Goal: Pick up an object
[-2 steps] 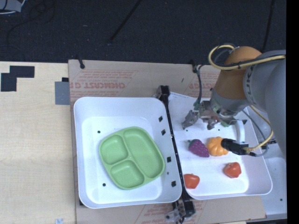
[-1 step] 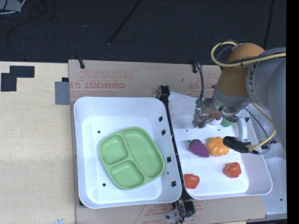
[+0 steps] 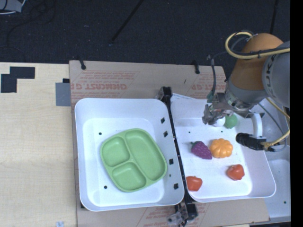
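My gripper (image 3: 214, 116) hangs low over the far part of the right bin (image 3: 258, 186), coming in from the right. A small green round object (image 3: 231, 122) lies just to its right, close against it; I cannot tell whether they touch. Nearer the middle of that bin a purple bunch of grapes (image 3: 201, 150) lies beside an orange pumpkin (image 3: 221, 147). A red fruit (image 3: 236, 172) sits toward the front right and another red piece (image 3: 193, 183) at the front left corner.
The left bin (image 3: 87, 126) holds a green divided plate (image 3: 133, 159). A black divider (image 3: 171, 141) runs between the two bins. Cardboard lies under both, with pale bench to the left.
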Controlling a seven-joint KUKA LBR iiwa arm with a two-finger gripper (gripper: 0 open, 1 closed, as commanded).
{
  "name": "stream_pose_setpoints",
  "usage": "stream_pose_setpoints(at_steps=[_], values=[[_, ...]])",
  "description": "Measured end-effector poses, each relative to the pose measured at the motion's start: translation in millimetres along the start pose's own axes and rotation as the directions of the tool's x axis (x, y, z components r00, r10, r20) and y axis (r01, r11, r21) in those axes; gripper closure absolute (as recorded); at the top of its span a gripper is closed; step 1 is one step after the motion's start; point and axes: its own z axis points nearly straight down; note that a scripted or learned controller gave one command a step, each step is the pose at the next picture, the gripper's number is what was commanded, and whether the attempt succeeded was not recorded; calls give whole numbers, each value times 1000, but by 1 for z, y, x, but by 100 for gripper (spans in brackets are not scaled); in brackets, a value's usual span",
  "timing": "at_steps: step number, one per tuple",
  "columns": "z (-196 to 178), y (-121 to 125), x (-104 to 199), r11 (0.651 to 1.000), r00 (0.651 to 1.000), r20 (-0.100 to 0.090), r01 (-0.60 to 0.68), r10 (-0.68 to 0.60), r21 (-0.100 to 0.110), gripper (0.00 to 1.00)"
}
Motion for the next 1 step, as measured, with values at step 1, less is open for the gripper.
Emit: stream_pose_setpoints(at_steps=[1], values=[[-42, 1, -1, 1000, 1000, 0, 4, -4, -1, 100]])
